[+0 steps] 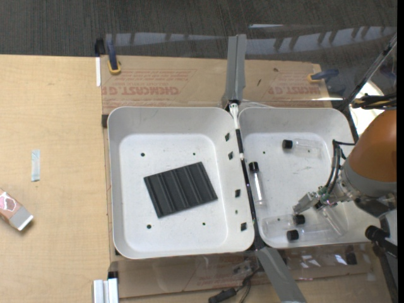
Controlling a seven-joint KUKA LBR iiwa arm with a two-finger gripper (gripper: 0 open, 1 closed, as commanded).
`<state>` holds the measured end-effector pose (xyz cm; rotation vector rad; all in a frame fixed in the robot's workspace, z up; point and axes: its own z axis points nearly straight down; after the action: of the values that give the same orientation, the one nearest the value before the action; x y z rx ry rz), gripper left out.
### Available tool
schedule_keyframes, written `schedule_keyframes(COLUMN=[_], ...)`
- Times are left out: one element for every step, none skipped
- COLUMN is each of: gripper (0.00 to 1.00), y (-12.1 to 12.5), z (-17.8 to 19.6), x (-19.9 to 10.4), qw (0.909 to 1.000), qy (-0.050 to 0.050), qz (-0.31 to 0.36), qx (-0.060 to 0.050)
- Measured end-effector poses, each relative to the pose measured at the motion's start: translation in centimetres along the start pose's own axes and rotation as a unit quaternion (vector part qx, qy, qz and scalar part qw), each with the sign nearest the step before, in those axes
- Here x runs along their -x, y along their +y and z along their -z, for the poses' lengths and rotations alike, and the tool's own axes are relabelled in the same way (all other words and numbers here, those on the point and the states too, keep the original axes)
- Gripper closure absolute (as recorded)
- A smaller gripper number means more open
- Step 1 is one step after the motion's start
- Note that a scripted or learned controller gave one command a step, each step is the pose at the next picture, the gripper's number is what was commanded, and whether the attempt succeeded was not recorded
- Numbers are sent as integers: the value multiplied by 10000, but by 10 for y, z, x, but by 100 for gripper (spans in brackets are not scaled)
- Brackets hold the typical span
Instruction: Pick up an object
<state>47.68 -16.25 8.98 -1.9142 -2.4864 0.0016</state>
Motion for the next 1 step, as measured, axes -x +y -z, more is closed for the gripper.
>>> schedule_keyframes(gripper=[100], y=[0], z=[8], x=[1], qw=[10000], qy=[3], qz=[-21], qx=[-3])
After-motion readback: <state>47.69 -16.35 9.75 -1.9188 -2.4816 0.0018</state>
